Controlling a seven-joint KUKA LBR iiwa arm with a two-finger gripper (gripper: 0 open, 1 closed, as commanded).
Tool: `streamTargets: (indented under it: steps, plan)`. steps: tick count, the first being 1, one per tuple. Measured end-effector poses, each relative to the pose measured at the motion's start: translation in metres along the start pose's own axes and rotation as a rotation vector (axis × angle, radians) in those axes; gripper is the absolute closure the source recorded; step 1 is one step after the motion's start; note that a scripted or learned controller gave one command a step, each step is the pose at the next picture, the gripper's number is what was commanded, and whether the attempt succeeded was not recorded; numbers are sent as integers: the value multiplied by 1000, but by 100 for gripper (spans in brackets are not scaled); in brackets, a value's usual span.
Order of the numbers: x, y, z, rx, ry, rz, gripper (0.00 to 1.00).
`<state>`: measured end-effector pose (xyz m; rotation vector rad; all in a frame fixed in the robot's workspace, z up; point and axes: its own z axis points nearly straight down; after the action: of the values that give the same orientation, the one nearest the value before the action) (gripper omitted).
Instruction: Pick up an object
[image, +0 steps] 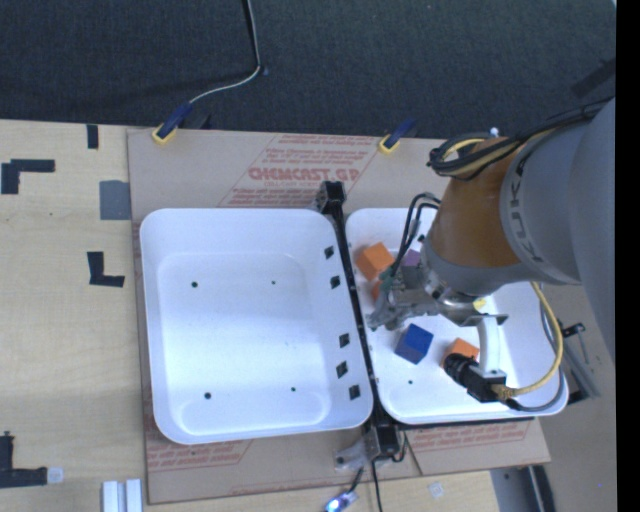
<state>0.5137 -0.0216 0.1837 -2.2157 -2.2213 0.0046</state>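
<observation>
In the right bin (520, 400) my gripper (390, 305) hangs low near the bin's left wall, under the grey arm with its orange band (470, 215). An orange block (375, 260) lies just above it on the far side. A blue cube (413, 343) sits just below and right of it. A small purple piece (411, 260) peeks out beside the wrist, partly hidden. Another small orange piece (462, 348) lies right of the blue cube. I see nothing held.
The left bin (160, 300) stands beside the right one, with a black divider strip (345, 300) between them. Both rest on a cardboard sheet (290, 170). A black connector with a yellow cable (480, 385) hangs from the arm over the right bin's near side.
</observation>
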Motion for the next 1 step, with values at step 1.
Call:
streamTargets:
  steps: [1]
  plan:
    - [41,92,-9,-10,-1,-4,100]
